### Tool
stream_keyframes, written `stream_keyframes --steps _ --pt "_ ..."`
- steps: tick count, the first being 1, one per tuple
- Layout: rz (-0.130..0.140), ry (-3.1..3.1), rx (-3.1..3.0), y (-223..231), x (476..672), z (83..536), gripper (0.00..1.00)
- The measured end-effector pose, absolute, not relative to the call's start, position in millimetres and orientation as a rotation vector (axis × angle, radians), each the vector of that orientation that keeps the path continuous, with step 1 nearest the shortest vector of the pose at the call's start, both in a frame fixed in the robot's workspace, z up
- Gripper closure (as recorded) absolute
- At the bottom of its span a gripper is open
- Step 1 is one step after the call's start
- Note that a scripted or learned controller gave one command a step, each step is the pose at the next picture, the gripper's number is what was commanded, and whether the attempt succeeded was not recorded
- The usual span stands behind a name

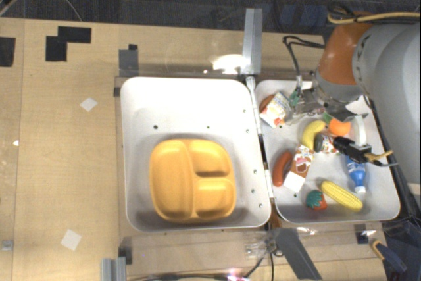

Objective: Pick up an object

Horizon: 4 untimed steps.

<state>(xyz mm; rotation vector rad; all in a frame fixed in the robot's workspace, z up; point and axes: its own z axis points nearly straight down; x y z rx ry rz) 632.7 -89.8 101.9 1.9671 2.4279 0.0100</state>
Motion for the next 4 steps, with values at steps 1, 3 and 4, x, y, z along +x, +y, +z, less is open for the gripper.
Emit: stream_keyframes --steps 1,3,4 --pt "0.012 2.006 2.410 -38.8 619.8 188.2 1.00" --pt "0.013 1.767 2.590 -126.8 568.6 88.8 0.00" --pt "0.006 1.869 2.518 -171.4 614.7 86.8 0.00"
